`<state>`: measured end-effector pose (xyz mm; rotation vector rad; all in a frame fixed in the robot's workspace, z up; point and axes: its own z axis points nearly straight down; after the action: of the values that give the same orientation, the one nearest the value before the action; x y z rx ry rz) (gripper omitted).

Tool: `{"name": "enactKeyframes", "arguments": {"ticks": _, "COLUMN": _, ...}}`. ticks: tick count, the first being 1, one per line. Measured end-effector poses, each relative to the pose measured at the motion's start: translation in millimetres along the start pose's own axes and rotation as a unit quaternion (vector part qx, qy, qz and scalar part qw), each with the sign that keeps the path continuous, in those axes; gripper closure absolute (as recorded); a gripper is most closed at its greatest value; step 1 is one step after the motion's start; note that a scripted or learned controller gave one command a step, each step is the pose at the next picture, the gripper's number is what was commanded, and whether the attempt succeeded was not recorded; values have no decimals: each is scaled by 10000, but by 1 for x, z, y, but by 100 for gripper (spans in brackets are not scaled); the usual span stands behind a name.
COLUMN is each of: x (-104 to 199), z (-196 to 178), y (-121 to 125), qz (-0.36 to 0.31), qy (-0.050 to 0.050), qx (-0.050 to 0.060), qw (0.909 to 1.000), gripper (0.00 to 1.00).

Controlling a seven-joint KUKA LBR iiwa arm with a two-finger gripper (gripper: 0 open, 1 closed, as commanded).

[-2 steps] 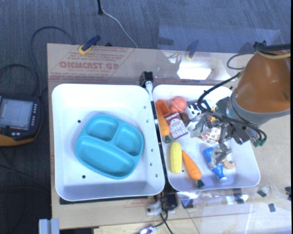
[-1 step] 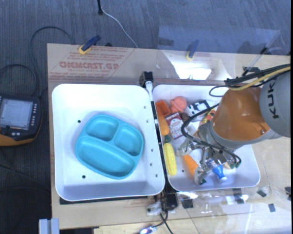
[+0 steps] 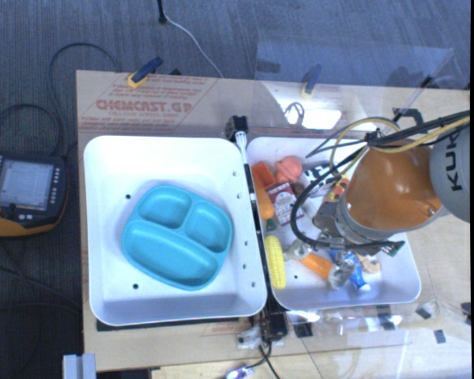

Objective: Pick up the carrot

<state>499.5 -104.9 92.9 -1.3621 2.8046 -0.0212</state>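
The carrot, a short orange tapered piece, lies near the front of the right bin, just right of a yellow corn cob. My gripper hangs low under the orange wrist band, immediately right of the carrot and over a blue and white item. The wrist and its cables hide much of the bin's middle. I see nothing lifted off the bin floor.
The right bin's back left holds another orange object, a pink-red round item and a red and white packet. A blue divided plate sits in the left bin. A teach pendant lies far left.
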Motion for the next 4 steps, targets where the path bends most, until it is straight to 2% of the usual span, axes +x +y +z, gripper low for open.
{"name": "enactKeyframes", "arguments": {"ticks": 1, "x": 10, "z": 1, "y": -4, "qz": 2093, "qy": 28, "qx": -34, "qw": 9778, "gripper": 0}}
{"name": "enactKeyframes", "arguments": {"ticks": 2, "x": 7, "z": -10, "y": -6, "qz": 2091, "qy": 7, "qx": -7, "qw": 9779, "gripper": 100}}
{"name": "enactKeyframes", "arguments": {"ticks": 3, "x": 7, "z": -9, "y": -6, "qz": 2091, "qy": 13, "qx": -15, "qw": 9779, "gripper": 0}}
{"name": "enactKeyframes", "arguments": {"ticks": 4, "x": -6, "z": 1, "y": 4, "qz": 2105, "qy": 72, "qx": -22, "qw": 9776, "gripper": 0}}
